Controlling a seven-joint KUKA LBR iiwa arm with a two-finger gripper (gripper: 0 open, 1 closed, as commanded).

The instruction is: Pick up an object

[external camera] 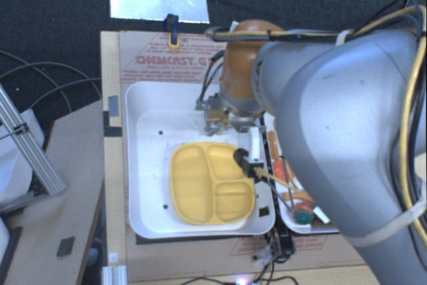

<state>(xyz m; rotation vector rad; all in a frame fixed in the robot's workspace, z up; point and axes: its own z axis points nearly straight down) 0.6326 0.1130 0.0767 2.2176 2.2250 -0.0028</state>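
Observation:
A yellow plate with three compartments (200,187) lies flat in the near half of the left white bin (143,143). My gripper (217,118) hangs over the far part of that bin, just beyond the plate's far edge, under the orange band of the wrist. The grey arm hides most of the right bin (288,218). In the strip of it that shows lie an orange object (285,173) and a small green and red object (304,215).
A brown cardboard sheet with red lettering (160,57) lies under the far side of the bins. A blue and yellow clamp (173,33) holds its far edge. Metal rails (30,143) and cables stand at the left.

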